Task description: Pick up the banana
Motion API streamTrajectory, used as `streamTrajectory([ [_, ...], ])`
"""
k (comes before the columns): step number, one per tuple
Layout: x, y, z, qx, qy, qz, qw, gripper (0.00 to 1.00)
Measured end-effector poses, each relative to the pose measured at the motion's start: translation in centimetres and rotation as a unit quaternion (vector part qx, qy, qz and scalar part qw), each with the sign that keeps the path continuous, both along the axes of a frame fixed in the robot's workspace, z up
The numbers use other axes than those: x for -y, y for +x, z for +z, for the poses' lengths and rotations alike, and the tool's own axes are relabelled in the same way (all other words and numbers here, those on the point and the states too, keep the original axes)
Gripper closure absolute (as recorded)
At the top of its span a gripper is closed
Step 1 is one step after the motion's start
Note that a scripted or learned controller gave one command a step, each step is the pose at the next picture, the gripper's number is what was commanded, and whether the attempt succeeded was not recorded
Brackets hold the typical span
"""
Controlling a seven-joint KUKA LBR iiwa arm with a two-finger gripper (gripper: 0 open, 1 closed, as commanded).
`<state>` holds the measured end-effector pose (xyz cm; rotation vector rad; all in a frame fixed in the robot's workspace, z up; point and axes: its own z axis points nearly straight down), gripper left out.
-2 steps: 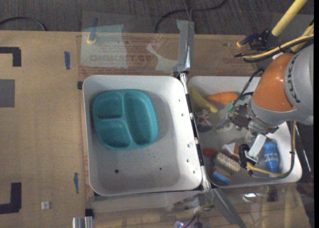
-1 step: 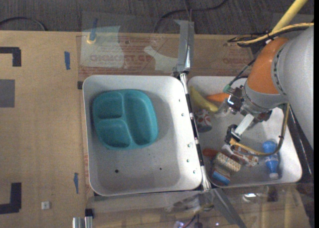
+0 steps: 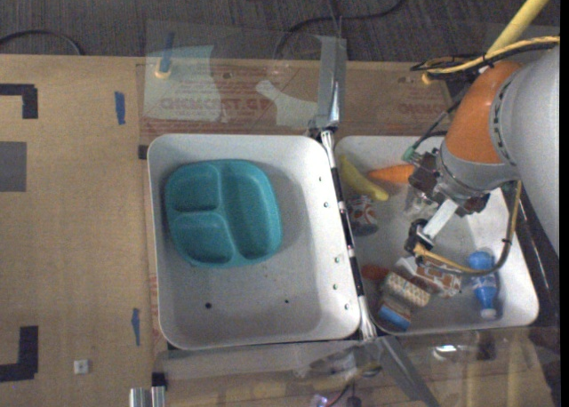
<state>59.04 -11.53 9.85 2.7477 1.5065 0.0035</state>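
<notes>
Two shallow white bins sit side by side on the bench. The left bin [image 3: 178,307] holds a teal plate [image 3: 222,211] with three sections, lying toward the bin's upper left part. In the right bin [image 3: 524,303], the banana [image 3: 363,179] lies in the upper left corner, close along the divider between the bins, slanting down to the right. Just to its right an orange carrot-shaped thing [image 3: 391,173] points toward it, their ends nearly meeting. Below the banana, by the divider, is a small can-like item [image 3: 362,212], too blurred to name surely. The grey arm [image 3: 533,121] with its orange band reaches in from the right, and the gripper [image 3: 418,241] hangs over the middle of the right bin, well to the right of and below the banana, apart from it. Whether the jaws are apart or together cannot be told from this angle. Beneath the gripper lies a clutter of small packets [image 3: 418,285], and a blue bottle [image 3: 483,285] rests near the bin's lower right corner.
</notes>
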Motion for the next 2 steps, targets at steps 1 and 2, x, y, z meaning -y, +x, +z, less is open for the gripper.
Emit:
streamTrajectory([
  [1,-5.5,7.7,8.7,-0.003,0.0030,-0.154,0.9880,1.00],
  [2,7.0,5.3,16.7,-0.003,0.0028,-0.147,0.9891,1.00],
])
